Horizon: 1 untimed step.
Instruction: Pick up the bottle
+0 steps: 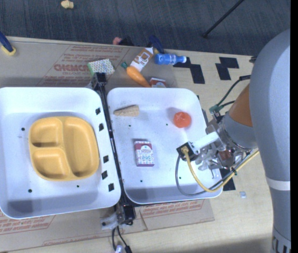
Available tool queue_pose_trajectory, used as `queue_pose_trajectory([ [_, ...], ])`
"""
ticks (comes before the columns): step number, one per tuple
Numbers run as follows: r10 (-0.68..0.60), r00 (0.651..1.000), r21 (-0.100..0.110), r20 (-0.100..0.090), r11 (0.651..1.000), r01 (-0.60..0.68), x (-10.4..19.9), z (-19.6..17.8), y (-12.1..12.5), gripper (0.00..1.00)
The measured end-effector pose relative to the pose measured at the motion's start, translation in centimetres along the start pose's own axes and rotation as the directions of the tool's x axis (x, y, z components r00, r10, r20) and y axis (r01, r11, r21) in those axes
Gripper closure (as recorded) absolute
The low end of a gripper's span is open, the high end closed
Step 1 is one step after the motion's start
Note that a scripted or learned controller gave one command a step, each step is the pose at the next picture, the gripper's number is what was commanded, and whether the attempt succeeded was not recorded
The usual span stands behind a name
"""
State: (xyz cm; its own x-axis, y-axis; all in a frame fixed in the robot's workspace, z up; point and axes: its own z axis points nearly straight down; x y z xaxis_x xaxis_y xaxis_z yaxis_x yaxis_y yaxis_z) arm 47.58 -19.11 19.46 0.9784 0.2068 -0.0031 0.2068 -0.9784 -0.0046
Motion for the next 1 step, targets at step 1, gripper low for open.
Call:
queue_pose_trajectory([
  [1, 0.002, 1.000, 0.002, 0.000, 1.000, -0.002, -0.14, 0.41, 0.69, 1.00],
])
